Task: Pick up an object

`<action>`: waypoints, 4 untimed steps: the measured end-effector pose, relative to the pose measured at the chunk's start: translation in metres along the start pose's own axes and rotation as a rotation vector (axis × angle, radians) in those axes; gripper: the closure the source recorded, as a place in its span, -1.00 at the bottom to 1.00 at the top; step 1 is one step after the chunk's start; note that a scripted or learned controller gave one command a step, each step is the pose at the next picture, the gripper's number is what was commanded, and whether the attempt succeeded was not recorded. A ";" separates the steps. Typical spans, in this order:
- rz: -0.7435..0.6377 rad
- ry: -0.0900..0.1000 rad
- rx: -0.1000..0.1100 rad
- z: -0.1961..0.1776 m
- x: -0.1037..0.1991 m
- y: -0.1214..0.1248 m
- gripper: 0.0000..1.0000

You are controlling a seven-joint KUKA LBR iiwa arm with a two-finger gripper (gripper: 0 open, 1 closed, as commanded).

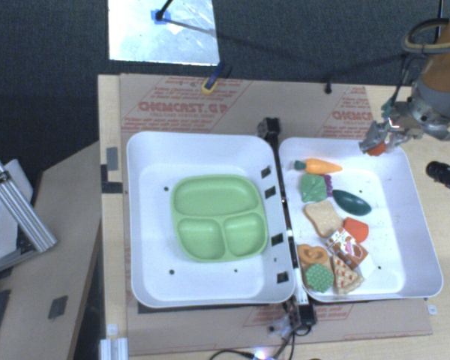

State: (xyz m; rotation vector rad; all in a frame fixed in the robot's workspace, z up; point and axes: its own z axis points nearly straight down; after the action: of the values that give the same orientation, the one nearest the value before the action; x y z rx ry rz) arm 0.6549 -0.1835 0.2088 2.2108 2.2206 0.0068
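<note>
My gripper (377, 142) hangs over the back right corner of the right bin (412, 223), at the end of the arm coming in from the right. A small red-orange piece (374, 149) shows between its fingertips, lifted above the bin's rim, and the gripper is shut on it. Several toy foods lie in the left half of the right bin, below and left of the gripper: an orange carrot (319, 166), a green leafy piece (313, 188), a dark green oval (351, 201), a bread slice (322, 217) and a red piece (356, 229).
More toy foods sit near the right bin's front: a pretzel (311, 255), a green round piece (319, 277), a pizza slice (347, 279). The left bin (146, 201) holds a green divided plate (216, 217). A foil sheet (163, 21) lies beyond the bench.
</note>
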 end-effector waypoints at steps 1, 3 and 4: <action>-0.001 0.002 0.004 -0.017 0.000 0.001 1.00; -0.003 0.004 0.010 -0.005 0.079 -0.048 1.00; -0.003 0.004 0.010 -0.021 0.117 -0.082 1.00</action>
State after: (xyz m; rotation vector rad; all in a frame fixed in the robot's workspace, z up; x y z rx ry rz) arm 0.5727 -0.0669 0.2285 2.2142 2.2316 0.0003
